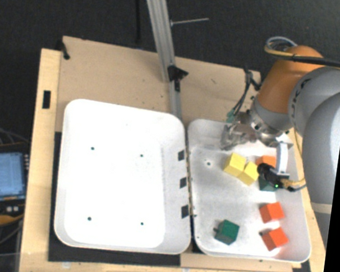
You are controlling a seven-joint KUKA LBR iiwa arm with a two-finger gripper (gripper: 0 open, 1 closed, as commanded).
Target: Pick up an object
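Two yellow plastic blocks [242,169], touching each other, lie in the upper middle of the right-hand shallow white bin [207,232]. The pincer [236,135] hangs just above and left of them, near the bin's back edge; whether it is spread or pressed together cannot be told. Two orange cubes [272,225] lie near the right wall, well apart from a dark green block [227,231] near the front. The left white bin [119,182] sits beside it on the pale wooden bench [116,71].
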